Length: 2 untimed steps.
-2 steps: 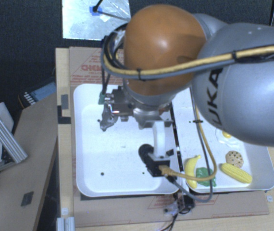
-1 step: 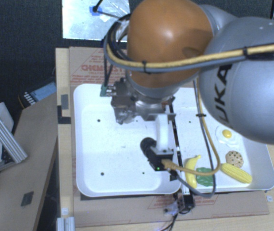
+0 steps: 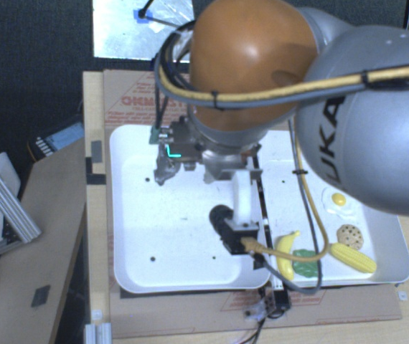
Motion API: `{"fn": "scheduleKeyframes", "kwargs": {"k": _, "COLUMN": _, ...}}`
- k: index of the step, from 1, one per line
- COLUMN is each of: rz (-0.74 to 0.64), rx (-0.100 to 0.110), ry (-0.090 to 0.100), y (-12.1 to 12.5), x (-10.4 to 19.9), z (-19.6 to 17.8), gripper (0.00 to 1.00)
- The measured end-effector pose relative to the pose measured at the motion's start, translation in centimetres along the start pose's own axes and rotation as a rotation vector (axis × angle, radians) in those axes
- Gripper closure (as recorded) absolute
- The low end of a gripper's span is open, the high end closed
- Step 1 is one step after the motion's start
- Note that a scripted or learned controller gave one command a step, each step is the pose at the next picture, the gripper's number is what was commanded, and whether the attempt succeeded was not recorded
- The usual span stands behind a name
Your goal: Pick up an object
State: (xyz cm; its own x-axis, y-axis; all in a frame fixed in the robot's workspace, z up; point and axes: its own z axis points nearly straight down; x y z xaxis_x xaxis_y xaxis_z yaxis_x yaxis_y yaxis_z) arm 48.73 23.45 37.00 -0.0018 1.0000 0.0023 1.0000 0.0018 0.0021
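Note:
My gripper (image 3: pixel 186 175) hangs over the back part of the left white bin (image 3: pixel 136 264), under the large orange and grey arm. Its two grey fingers (image 3: pixel 163 175) stand apart, open, with only bare bin floor showing between them. The objects lie in the right bin (image 3: pixel 398 253), along its front: a yellow banana (image 3: pixel 285 253), a green piece (image 3: pixel 306 261) beside it, a yellow corn cob (image 3: pixel 353 258), a brown cookie (image 3: pixel 349 235) and a fried egg (image 3: pixel 339 201). The gripper is well to the left of all of them. The arm hides the back of the right bin.
The ridge between the two bins (image 3: pixel 262 213) runs just right of the gripper. A cardboard sheet (image 3: pixel 129 99) lies under the bins. A silver foil panel (image 3: pixel 140 20) sits beyond the bench, and an aluminium rail (image 3: pixel 0 192) stands at the left.

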Motion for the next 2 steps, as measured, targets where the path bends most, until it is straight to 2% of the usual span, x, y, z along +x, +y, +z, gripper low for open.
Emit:
{"fn": "scheduleKeyframes", "kwargs": {"k": 1, "rz": 0.001, "rx": -0.015, "ry": 0.005, "y": 3.8, "x": 0.0, "z": -12.9, "gripper": 0.00}}
{"fn": "scheduleKeyframes", "kwargs": {"k": 2, "rz": -0.004, "rx": -0.002, "ry": 0.001, "y": -0.2, "x": 0.0, "z": -16.8, "gripper": 0.00}}
